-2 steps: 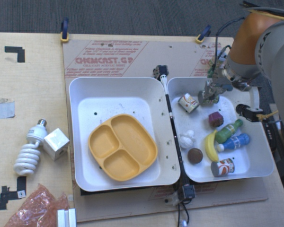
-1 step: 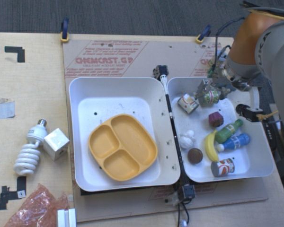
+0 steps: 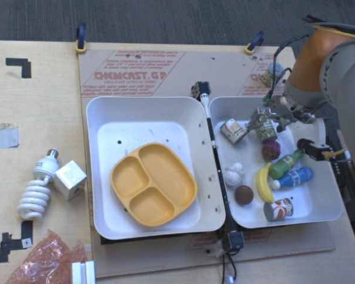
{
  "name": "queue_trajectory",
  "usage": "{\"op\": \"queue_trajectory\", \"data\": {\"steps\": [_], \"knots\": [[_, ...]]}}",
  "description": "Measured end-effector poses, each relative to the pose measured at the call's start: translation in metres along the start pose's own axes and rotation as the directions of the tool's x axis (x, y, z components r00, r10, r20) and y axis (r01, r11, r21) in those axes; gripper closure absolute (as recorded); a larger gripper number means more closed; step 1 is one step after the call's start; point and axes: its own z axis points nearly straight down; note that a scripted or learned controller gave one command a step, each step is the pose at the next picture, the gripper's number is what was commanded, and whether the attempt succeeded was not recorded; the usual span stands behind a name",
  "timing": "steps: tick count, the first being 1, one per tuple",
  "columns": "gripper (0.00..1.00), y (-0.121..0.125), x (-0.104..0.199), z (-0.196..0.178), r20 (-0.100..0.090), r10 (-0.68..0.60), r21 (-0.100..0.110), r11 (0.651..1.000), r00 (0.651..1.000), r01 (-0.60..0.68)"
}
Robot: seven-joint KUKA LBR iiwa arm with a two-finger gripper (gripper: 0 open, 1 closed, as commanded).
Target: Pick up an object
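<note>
- Carton (image 3: 233, 130): small, tan-and-white, tilted, upper left of right bin.
- Can (image 3: 267, 129): green label, beside carton.
- Purple ball (image 3: 271, 149): below can.
- Green bottle (image 3: 285, 164) and blue bottle (image 3: 292, 178): lying side by side, right.
- Banana (image 3: 262, 184): yellow, curved, centre.
- Brown ball (image 3: 244, 194); white lump (image 3: 234, 173); red can (image 3: 278, 209), lower part.

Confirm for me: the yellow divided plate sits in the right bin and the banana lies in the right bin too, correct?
Not quite. The camera view shows the yellow divided plate in the left bin, not the right. The banana does lie in the right bin.
</note>
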Motion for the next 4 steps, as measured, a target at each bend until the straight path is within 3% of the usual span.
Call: {"op": "queue_trajectory", "data": {"steps": [1, 2, 3, 4], "knots": [[1.0, 0.001, 0.0, -0.01, 0.001, -0.002, -0.002, 1.0, 1.0, 0.002], [1.0, -0.027, 0.065, -0.142, 0.0, -0.003, 0.0, 1.0, 1.0, 0.003], [1.0, -0.045, 0.084, -0.181, 0.0, -0.004, 0.0, 1.0, 1.0, 0.004], [1.0, -0.06, 0.099, -0.192, 0.0, -0.004, 0.0, 1.0, 1.0, 0.004]]}}
